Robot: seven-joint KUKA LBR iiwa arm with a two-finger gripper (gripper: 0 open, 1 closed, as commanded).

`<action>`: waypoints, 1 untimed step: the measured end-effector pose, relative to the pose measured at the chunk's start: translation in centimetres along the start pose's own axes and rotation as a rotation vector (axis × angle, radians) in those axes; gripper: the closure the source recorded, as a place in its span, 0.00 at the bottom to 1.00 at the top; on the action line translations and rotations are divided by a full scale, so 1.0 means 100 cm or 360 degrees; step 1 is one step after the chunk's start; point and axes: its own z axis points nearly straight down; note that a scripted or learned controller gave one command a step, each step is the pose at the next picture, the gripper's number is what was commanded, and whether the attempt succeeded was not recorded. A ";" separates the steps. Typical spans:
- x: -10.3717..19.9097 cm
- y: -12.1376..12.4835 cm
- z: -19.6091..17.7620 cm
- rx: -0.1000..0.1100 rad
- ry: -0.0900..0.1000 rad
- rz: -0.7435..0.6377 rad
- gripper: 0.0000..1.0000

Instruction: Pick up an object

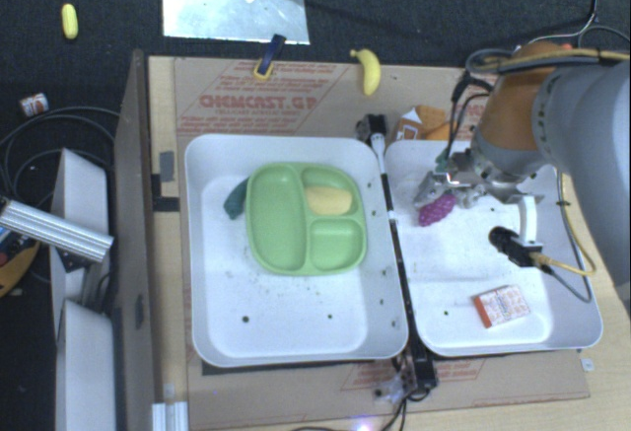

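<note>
Reaching into the right-hand shallow white bin [552, 321], the grey arm's jaws [441, 190] hang low over a small purple knobbly object [435, 210] that lies near that bin's upper left corner, close to the wall shared with the left white bin [212, 321]. Whether the metal tips are spread or pressed together I cannot tell; nothing is visibly pinched between them. The purple piece looks bumpy and possibly soft, so a closing grip may squeeze it sideways or nudge it against the dividing wall instead of catching it. An orange rectangular packet [501, 305] lies well apart, lower in the same bin. A green divided plastic plate [296, 232] carrying a yellow lump [329, 199] sits in the left bin, out of harm's way.
</note>
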 end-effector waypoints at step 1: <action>0.000 0.003 -0.013 -0.0013 -0.0001 -0.0002 1.00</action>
